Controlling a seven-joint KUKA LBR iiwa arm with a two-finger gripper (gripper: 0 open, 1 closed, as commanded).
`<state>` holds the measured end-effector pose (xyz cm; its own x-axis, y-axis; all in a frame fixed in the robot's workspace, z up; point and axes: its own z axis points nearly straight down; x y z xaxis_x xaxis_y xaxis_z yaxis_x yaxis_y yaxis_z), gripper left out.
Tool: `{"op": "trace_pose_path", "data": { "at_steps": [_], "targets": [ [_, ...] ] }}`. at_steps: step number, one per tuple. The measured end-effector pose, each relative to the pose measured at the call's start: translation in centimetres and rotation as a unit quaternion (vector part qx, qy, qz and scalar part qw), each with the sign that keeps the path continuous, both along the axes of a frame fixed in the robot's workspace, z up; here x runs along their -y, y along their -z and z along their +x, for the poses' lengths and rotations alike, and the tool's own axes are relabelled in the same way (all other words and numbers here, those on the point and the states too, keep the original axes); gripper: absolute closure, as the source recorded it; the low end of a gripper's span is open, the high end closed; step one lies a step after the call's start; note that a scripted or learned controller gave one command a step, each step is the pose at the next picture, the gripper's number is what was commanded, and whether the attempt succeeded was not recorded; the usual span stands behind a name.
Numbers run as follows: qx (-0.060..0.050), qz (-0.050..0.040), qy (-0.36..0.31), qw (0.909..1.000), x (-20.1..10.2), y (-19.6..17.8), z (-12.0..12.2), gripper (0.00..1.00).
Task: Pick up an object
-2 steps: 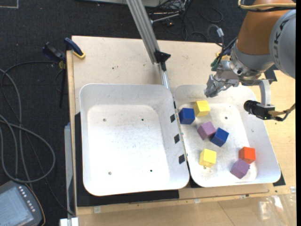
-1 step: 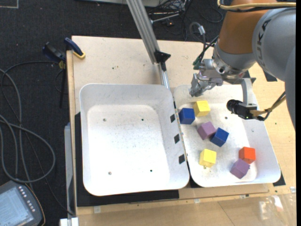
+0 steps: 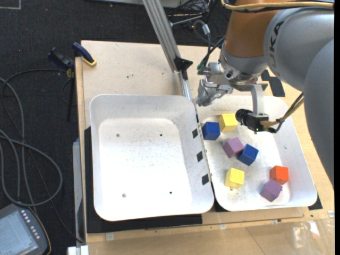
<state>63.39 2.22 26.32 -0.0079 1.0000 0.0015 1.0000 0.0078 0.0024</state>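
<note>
From the fixed camera above the bench, the grey arm (image 3: 297, 41) with its orange band reaches in from the right and hangs its claw (image 3: 208, 97) over the far left corner of the right bin (image 3: 303, 187), close to the divide between the two bins. The claw is small and shadowed here, and I cannot tell whether it is apart or together; nothing can be made out between it. All the pickable blocks lie in the right bin, nearer the camera than the claw. Closest below it sits a blue cube (image 3: 211, 130), and just right of that a yellow cube (image 3: 228, 121), the two nearly touching. Further toward the camera are a purple cube (image 3: 232, 146) and a second blue cube (image 3: 248, 154), side by side and seemingly in contact. Beyond them, well apart from the claw, lie a second yellow cube (image 3: 235, 177), an orange cube (image 3: 279, 173) and a second purple cube (image 3: 271, 189) near the bin's front right corner. The blocks are small, plain, solid-coloured cubes, several turned at angles. The left bin (image 3: 101, 195) lies to the claw's left.
</note>
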Motion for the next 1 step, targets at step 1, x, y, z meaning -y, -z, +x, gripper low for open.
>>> {"op": "trace_pose_path", "data": {
  "at_steps": [1],
  "targets": [
    [-0.001,-0.0003,0.000,1.0000,-5.08,1.61,0.95,1.00]
  ]
}}
